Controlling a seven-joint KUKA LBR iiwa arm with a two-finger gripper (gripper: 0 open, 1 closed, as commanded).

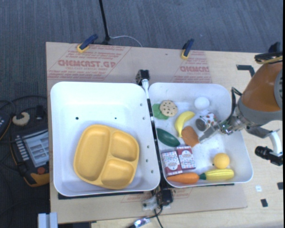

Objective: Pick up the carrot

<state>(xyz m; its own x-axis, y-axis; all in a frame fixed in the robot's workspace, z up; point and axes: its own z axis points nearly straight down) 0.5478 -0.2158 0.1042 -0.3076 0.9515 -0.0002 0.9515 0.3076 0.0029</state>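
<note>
- Seen from above, a tan worktop (213, 68) carries two shallow white bins side by side, the arm (261, 96) reaching in from the right with its orange band above the wrist.
- The end effector (210, 129) hangs low over the right bin (240, 141), near its middle; whether its fingers are open or closed cannot be made out, and nothing is seen between them.
- The carrot (183, 178) lies along the near edge of the right bin, its tip just beside an ear of corn (219, 175) and well apart from the end effector.
- Just behind the carrot stand two small red-and-white cartons (178, 160); a yellow lemon (221, 160) sits behind the corn.
- Farther back lie a banana (182, 121), an orange-brown sausage-like piece (190, 136), a dark green vegetable (167, 137), a cookie (168, 108) on a green piece, and a white ball (202, 102).
- The left bin (66, 99) holds a yellow divided plate (106, 155) with three compartments.
- Blue-and-yellow clamps (87, 42) grip the worktop's far edge.
</note>
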